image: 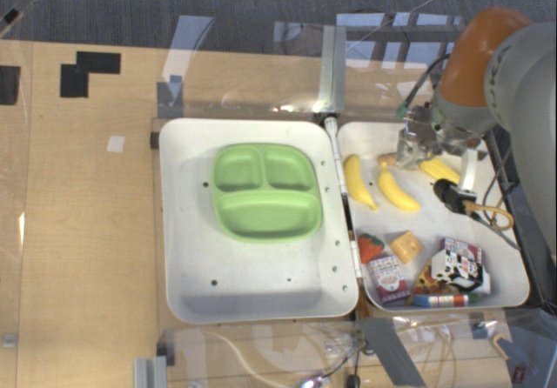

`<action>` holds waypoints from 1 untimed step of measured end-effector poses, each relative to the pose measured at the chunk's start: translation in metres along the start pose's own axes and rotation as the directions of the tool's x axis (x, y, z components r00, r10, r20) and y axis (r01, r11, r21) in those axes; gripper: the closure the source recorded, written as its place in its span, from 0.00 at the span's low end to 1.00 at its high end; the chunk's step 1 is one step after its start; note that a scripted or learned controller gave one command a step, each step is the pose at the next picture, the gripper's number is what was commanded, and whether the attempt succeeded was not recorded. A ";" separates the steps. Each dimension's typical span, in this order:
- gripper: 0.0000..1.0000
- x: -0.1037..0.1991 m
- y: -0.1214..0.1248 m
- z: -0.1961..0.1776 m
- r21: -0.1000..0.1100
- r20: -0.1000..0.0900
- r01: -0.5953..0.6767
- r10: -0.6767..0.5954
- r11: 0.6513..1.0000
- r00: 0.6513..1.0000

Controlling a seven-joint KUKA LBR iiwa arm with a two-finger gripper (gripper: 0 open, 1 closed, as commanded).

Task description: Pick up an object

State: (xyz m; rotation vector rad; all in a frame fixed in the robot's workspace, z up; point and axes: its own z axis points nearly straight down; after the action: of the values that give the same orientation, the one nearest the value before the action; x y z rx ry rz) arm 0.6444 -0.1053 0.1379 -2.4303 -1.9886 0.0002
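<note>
The arm came in from the right, and its gripper (pixel 411 154) hung low over the far part of the right bin (pixel 520 277). I cannot tell how the claw stood, nor whether it had anything in it.

Taking the gripper as the landmark: a banana (pixel 399 190) lay just beside it on the near side, and may have been touching it. A second banana (pixel 359 182) lay to the left of that one, near the bin's left wall. A third yellow piece (pixel 438 170), likely another banana, lay just right of the gripper, partly under the arm.

Well nearer the camera than the gripper lay a red fruit-like toy (pixel 372 248), a tan block (pixel 405 246), a small pink carton (pixel 387 277) and a black-and-white carton (pixel 456 264).

Far to the gripper's left, the left bin (pixel 187 291) held a green divided plate (pixel 265 190).
</note>
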 end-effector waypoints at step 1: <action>0.00 0.000 0.000 0.000 0.000 0.000 0.000 0.000 1.000 1.000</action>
State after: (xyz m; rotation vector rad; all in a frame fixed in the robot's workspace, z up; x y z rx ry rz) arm 0.6444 -0.1053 0.1378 -2.4301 -1.9892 0.0004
